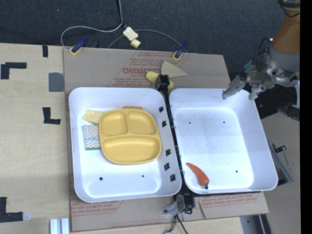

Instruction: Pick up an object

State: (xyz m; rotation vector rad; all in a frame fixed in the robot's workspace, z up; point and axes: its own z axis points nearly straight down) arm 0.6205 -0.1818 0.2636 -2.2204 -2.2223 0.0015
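While the gripper (241, 88) hangs spread and bare over the right bin's (261, 130) far corner, the nearest pickable thing, a red chili pepper (198, 174), lies well apart at the near rim. Small and rounded beside the wall, it could roll off a closing finger; the yellow divided plate (130, 135) in the left bin (75, 145) looks too flat to pinch.

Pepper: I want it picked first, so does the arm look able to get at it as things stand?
Probably yes. The pepper lies alone in the right bin, uncovered, though near the front wall.
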